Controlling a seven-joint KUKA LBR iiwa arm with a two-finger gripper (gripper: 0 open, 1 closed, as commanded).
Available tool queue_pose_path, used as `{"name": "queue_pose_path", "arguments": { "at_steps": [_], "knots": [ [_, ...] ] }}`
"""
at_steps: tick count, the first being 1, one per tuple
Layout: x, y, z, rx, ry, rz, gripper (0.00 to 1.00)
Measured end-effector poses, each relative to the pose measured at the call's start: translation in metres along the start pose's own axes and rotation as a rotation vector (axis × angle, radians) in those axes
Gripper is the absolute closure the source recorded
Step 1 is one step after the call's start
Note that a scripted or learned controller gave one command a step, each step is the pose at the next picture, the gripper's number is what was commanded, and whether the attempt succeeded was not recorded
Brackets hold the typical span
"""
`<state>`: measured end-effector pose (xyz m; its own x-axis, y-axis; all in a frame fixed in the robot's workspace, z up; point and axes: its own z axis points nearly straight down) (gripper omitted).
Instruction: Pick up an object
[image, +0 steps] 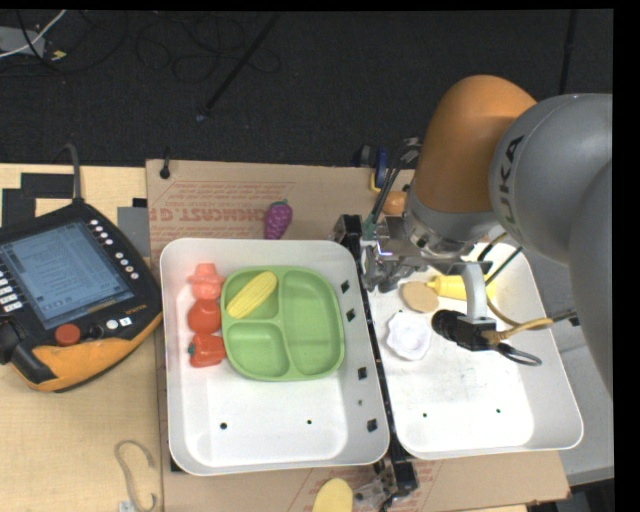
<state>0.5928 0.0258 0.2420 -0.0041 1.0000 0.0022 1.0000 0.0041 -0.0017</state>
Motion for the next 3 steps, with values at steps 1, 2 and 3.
{"name": "queue_pose_path", "arguments": {
  "at_steps": [1,2,3],
  "knots": [
    [0.0495,0.004,0.0249,0.003,-0.001,0.002,1.0],
    [0.0487,0.0045,0.0232,0.001,-0.002,0.002,1.0],
    [0.0441,-0.0044,0.0197,0.003,-0.002,0.004,1.0]
  ]
}}
